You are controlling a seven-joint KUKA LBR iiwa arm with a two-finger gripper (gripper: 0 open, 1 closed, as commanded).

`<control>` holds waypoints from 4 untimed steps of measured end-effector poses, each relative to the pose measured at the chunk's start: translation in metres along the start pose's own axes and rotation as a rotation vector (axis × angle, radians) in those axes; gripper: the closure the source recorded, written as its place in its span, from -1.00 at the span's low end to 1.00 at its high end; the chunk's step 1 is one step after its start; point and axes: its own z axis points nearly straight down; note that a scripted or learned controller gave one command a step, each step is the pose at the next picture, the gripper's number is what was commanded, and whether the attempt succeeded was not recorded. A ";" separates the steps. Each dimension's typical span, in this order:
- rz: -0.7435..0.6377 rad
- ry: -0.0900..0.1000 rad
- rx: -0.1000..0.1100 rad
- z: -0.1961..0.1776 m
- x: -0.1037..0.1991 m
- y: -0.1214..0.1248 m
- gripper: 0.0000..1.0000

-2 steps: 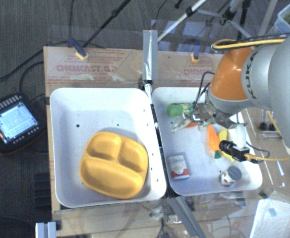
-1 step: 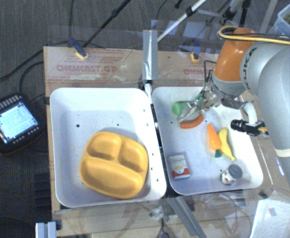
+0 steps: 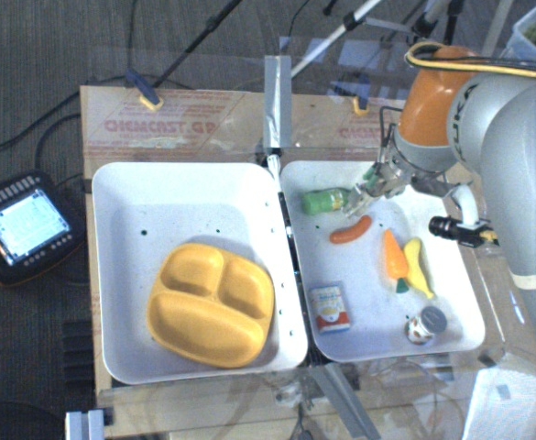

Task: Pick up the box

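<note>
Box point(image 3: 330, 307) lies well apart from tool point(image 3: 366, 191), whose state I cannot tell.

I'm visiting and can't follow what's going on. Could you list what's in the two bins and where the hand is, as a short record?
left bin: yellow tray
right bin: box, green bottle, sausage, carrot, banana, small can
hand: at the far end of the right bin, beside the green bottle
box: lying flat near the front left of the right bin, apart from the hand

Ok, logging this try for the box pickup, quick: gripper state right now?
Gripper: cannot be told; it sits by the green bottle, far from the box.
</note>
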 end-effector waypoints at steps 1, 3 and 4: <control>0.000 0.000 -0.001 0.000 0.000 0.000 -1.00; 0.347 -0.010 -0.035 0.013 0.065 -0.030 -1.00; 0.135 -0.013 -0.040 0.014 0.098 -0.107 -1.00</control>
